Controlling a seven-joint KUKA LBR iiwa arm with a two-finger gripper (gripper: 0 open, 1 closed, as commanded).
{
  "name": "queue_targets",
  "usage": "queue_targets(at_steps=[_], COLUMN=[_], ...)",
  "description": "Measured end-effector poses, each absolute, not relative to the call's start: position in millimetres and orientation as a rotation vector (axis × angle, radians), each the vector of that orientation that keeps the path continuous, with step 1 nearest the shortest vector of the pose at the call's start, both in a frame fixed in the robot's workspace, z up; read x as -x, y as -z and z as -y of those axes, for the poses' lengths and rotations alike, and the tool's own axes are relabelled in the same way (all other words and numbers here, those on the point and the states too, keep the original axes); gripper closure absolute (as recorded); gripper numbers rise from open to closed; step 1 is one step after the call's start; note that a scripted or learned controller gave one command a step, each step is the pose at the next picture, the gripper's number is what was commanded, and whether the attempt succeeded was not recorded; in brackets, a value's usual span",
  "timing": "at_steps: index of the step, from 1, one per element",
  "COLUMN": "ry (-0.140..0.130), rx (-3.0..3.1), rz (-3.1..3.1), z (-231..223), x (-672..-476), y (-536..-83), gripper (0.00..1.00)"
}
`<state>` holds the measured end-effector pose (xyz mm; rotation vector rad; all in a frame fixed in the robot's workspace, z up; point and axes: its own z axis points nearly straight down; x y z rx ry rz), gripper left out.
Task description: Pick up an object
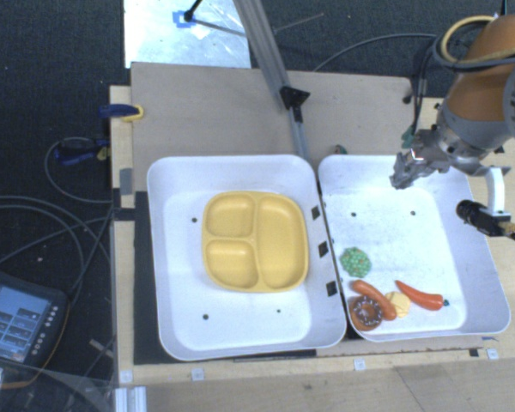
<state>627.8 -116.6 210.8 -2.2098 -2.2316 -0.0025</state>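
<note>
Gripper (405, 178) upper right, grip state unclear, should descend squarely onto chili (419, 295) at lower right, avoiding neighbours.

A yellow divided plate (257, 239) is seen in the left bin (176, 256). In the right bin (463, 256), a green broccoli piece (355, 261), a sausage (373, 296), a doughnut (365, 314) and a red chilli (420, 295) are gathered near the front edge. The tool (405, 176) is held over that bin's far side, well apart from them.
</note>
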Motion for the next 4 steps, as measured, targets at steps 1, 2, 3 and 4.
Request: queue_targets(at_steps=[1,2,3,4], ry=[0.004,0.001,0.002,0.001], rx=[2.209,2.208,2.207,2.207], rz=[2.233,2.231,2.233,2.231], z=[65.3,16.6,-38.5,-80.5], x=[-616.6,-601.3,-593.9,-567.7], y=[-225.6,-217.1,-215.6,-220.0], gripper=[1.0,1.0,1.0,1.0])
